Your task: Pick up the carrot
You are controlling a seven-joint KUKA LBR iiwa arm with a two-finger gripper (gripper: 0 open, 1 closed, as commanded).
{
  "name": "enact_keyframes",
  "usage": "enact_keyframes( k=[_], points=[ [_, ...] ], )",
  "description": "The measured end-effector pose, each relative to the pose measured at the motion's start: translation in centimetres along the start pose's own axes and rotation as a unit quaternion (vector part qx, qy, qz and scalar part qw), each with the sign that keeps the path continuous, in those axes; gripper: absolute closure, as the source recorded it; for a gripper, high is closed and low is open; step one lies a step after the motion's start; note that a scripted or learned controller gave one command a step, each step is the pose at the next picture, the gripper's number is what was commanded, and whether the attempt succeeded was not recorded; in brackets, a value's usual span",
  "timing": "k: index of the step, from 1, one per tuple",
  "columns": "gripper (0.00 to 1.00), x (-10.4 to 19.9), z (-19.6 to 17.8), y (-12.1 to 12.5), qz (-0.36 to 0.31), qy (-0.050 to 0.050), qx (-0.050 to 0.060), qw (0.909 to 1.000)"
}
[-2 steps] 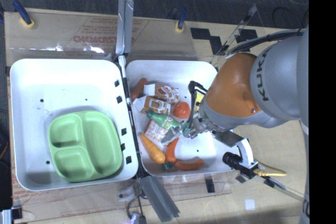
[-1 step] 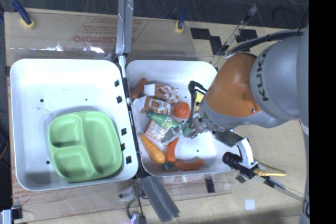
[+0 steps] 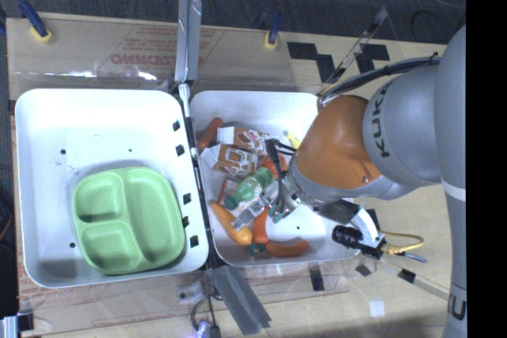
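My own wrist hides a good part of the right bin (image 3: 238,103): the orange band (image 3: 337,142) and the grey arm (image 3: 420,123) cover its right half, so whatever lies under them I cannot name. My gripper (image 3: 273,202) reaches down into the pile of toy food near the bin's middle, and its metal parts blur into the clutter there; I cannot tell how it is set, or if anything sits in it.

The carrot (image 3: 261,227) lies near the bin's front edge, just below my gripper, an orange piece standing roughly upright in the view with a green tip at its lower end. Close beside it to the left lies a yellow-orange pepper-like piece (image 3: 226,219), and to the right a reddish sausage (image 3: 287,248) lies flat along the front wall. Which of these touch one another is hard to make out. Behind them sit a green item (image 3: 247,190) and a brown printed packet (image 3: 234,161), partly overlapped.

My arm comes in from the right, bent over the bin with the wrist pointing left and down. A black cable fitting (image 3: 352,238) with a yellow lead (image 3: 400,243) hangs out beneath it.

The left bin (image 3: 47,115) holds a green divided tray (image 3: 127,218), well apart from me.
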State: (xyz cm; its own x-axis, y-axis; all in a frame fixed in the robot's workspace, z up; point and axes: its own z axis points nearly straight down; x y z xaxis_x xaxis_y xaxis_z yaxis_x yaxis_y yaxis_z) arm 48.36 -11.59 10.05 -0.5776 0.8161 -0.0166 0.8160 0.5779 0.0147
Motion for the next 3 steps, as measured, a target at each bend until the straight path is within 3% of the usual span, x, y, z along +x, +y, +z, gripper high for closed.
enact_keyframes(
  k=[1,2,3],
  points=[
    [1.00,-0.08,-1.02,0.05,-0.002,-0.001,0.000,1.0000],
    [0.00,-0.08,-1.02,0.05,-0.002,-0.001,0.000,1.0000],
    [0.00,0.57,-0.18,0.93,-0.176,-0.008,-0.004,0.9843]
  ],
)
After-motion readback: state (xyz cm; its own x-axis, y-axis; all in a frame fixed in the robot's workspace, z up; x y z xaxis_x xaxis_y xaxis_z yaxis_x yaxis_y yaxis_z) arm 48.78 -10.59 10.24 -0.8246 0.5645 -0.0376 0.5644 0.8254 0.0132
